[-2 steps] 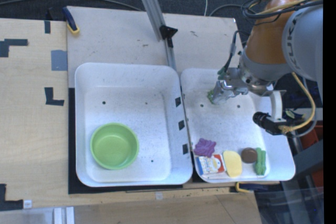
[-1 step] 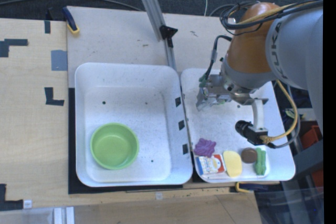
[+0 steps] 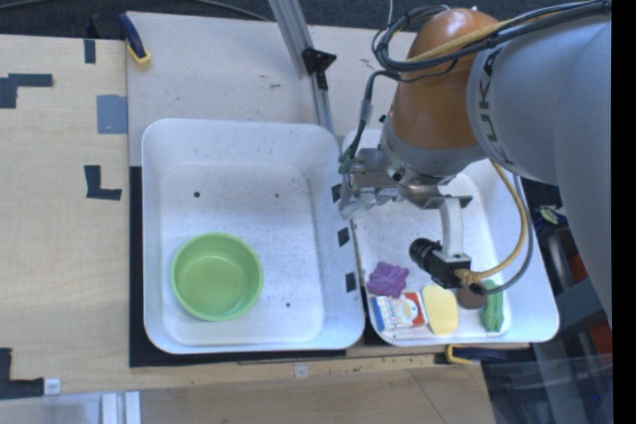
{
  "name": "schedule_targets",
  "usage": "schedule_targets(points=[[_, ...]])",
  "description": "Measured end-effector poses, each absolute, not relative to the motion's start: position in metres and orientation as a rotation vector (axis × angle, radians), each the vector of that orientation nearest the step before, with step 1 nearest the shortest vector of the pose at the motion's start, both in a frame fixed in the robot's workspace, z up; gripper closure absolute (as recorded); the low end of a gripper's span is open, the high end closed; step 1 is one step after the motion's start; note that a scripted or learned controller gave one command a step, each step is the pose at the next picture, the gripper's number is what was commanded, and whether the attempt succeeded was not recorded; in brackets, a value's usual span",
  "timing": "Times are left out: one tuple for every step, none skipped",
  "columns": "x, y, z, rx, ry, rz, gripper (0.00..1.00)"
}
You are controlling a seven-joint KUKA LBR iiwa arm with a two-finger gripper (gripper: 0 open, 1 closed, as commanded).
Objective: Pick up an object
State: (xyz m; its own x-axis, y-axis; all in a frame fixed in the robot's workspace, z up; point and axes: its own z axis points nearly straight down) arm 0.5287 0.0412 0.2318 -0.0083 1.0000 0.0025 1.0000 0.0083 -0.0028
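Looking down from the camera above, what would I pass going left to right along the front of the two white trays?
Green bowl in the left tray → purple toy → red-and-white packet → yellow piece → green piece, all four in the right tray.

light: even, bright | shadows: soft, faint | focus: slightly soft | glare: none

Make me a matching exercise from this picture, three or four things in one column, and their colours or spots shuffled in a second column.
Things:
1. bowl
2. purple toy
3. yellow piece
4. clamp

Descriptions:
A. blue and yellow, on the bench's far left corner
B. green, in the left bin
C. right bin, between the carton and a green item
D. right bin, just above the carton

Pairs: 1-B, 2-D, 3-C, 4-A
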Motion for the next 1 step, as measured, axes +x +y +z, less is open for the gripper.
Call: schedule_targets(points=[[0.5173, 0.0875, 0.2363, -2.211, -2.228, 0.001, 1.0]])
